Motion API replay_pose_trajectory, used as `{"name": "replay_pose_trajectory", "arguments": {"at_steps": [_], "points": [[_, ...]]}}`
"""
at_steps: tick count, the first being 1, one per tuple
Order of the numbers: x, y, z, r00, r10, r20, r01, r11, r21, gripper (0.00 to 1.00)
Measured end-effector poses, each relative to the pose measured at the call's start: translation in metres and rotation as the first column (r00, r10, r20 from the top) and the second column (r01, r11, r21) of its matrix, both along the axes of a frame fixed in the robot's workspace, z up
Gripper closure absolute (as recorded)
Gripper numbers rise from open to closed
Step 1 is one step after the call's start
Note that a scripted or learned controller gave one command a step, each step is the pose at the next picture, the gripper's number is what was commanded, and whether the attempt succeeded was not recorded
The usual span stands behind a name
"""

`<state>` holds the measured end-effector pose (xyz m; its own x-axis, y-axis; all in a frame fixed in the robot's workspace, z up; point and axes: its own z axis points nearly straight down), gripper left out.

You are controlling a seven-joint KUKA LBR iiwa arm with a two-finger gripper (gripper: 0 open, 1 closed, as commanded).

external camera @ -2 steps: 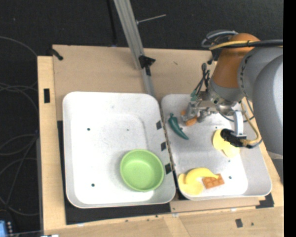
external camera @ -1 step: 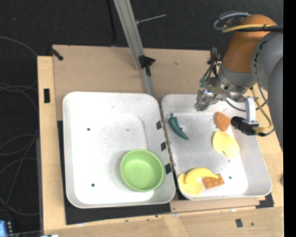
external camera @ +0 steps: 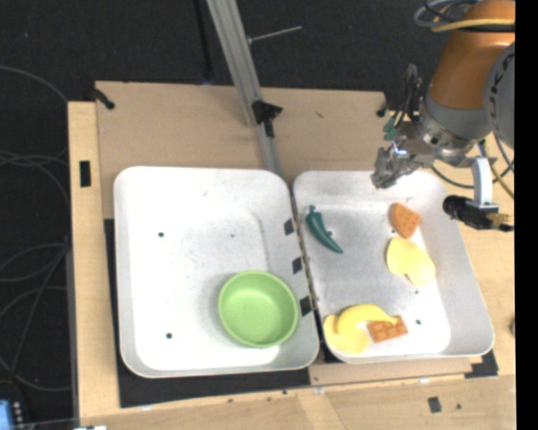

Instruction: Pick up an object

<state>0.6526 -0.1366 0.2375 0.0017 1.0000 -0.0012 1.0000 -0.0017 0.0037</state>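
Gripper: over right bin, far edge | jaws: state cannot be told | orange piece: just below jaws | green bowl: left bin, well apart

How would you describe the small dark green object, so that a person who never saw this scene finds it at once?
Look at the right bin of the two white ones. Near its left wall, beside the divider, lies the teal-green object, thin and curved. Its neighbours in that bin are orange or yellow; the green bowl is in the other bin.
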Motion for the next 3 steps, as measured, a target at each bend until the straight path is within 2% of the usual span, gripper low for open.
{"name": "replay_pose_trajectory", "arguments": {"at_steps": [1, 2, 3], "points": [[0.001, -0.001, 0.051, 1.000, 0.004, -0.001, -0.004, 1.000, 0.001, 1.00], [-0.001, 0.059, 0.049, 1.000, 0.008, -0.003, -0.008, 1.000, 0.001, 1.00], [0.001, 0.115, 0.031, 1.000, 0.008, -0.004, -0.008, 1.000, 0.001, 1.00]]}}
